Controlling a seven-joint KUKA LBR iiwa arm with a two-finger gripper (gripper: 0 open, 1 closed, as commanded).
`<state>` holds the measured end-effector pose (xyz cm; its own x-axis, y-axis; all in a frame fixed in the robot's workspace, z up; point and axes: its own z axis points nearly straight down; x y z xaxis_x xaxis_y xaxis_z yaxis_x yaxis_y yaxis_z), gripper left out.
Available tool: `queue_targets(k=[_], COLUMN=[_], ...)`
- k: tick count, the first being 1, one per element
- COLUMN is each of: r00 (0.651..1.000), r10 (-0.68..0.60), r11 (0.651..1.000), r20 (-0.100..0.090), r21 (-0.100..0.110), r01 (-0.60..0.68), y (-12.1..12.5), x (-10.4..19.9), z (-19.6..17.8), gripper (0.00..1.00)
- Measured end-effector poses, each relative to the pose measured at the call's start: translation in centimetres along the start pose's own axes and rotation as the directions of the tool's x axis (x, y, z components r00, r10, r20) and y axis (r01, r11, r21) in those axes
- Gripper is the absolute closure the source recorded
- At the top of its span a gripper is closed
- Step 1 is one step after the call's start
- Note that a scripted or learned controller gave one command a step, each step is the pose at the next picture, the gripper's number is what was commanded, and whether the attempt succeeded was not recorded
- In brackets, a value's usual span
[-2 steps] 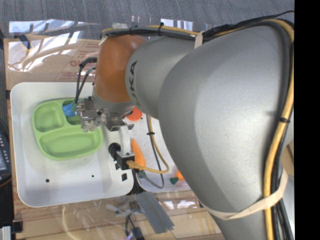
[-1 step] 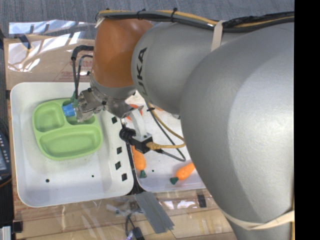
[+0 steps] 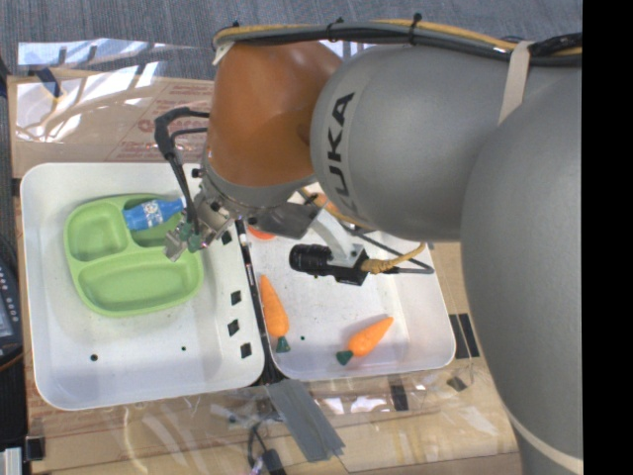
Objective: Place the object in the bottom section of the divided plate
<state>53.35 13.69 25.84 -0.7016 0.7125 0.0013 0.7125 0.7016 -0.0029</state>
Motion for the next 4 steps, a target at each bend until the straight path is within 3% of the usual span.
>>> queue_targets(k=[1,2,3,4], r00=[1.000,1.000,0.989,0.973], r10=[0.001,0.001,0.150,-0.231], r11=[1.000,1.000,0.989,0.973], r20=[0.000,0.000,0.000,0.004], r21=[0.000,0.000,0.001,-0.003], r01=[-0.001,-0.001,-0.150,0.231], y=[0.0,0.0,0.9,2.7], x=[0.0,0.0,5.1,0.1], z=[0.0,0.0,2.4,-7.7], gripper=[0.00,0.00,0.00,0.00])
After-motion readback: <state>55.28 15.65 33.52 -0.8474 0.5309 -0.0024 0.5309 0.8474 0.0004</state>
